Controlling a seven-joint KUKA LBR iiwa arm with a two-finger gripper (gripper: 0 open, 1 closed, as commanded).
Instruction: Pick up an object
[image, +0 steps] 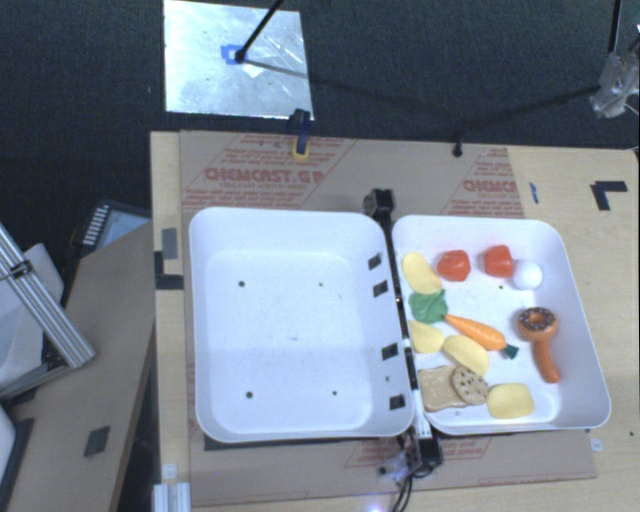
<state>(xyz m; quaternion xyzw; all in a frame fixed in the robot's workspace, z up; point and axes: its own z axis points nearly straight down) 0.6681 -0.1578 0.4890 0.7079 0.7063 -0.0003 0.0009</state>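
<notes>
The right white bin (575, 300) holds several toy foods. Two red pieces (453, 264) (499, 260) and a white ball (527, 274) lie along its far side. An orange carrot (478, 332) lies in the middle, next to a green leaf (428, 306). A brown doughnut (537, 321) rests on an orange stick at the right. Yellow pieces (420, 272) (466, 354) (510, 400) are spread down the left and front. A bread slice (436, 387) and a cookie (468, 385) lie at the front left.
The left white bin (290, 325) adjoins the right one along a black-clipped divider (395, 320). A cardboard sheet (260, 175) lies under both bins. A foil sheet (235, 60) lies beyond them. A pale metal piece (615, 85) with a cable sits at the top right.
</notes>
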